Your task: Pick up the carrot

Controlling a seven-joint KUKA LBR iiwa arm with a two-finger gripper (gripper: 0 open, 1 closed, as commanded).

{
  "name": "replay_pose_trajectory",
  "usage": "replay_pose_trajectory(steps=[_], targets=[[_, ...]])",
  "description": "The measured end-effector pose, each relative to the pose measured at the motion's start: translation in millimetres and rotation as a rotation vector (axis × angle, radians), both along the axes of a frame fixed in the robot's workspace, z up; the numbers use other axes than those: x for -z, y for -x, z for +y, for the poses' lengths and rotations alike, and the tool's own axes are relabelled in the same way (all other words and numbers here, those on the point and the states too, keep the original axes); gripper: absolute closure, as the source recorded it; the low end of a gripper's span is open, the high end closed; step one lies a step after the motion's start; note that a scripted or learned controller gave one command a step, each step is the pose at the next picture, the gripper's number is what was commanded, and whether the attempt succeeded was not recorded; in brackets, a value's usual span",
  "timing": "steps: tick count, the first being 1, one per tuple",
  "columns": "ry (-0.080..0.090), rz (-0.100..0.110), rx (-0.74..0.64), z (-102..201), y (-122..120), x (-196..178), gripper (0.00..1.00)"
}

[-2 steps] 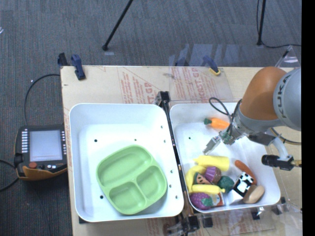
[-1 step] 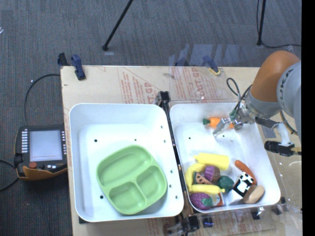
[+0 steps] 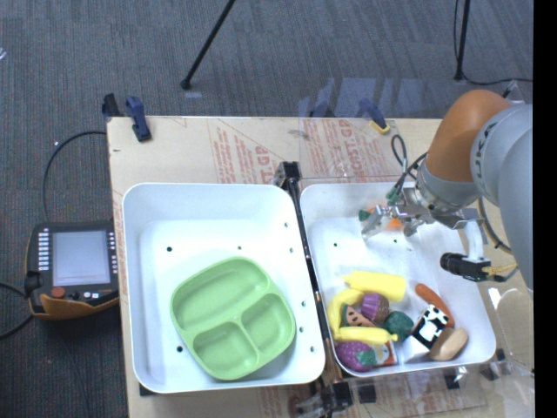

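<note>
Toy food (image 3: 383, 320) crowds the near end of the right bin (image 3: 324, 233): a purple grape bunch, yellow corn, a banana, a dark green piece, a black-and-white block and a tan bread-like piece. Beside it the left bin (image 3: 144, 233) holds a green divided plate (image 3: 232, 318). At the right bin's far end the gripper (image 3: 391, 222) sits low, its fingers closed narrowly on the carrot (image 3: 393, 224), a small orange piece visible between them. Off the bench's left edge, a handheld pendant (image 3: 74, 268) lies on the carpet.
</note>
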State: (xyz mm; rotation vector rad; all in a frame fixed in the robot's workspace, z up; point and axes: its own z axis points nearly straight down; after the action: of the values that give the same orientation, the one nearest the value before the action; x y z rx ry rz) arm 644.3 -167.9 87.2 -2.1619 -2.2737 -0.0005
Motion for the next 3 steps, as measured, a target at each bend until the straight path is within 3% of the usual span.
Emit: replay_pose_trajectory(steps=[1,2,3], targets=[[0.000,0.000,-0.003,0,-1,-10,1.00],[0.000,0.001,-0.004,0,0,-10,0.00],[-0.011,0.001,0.238,-36,-3,-2,0.00]])
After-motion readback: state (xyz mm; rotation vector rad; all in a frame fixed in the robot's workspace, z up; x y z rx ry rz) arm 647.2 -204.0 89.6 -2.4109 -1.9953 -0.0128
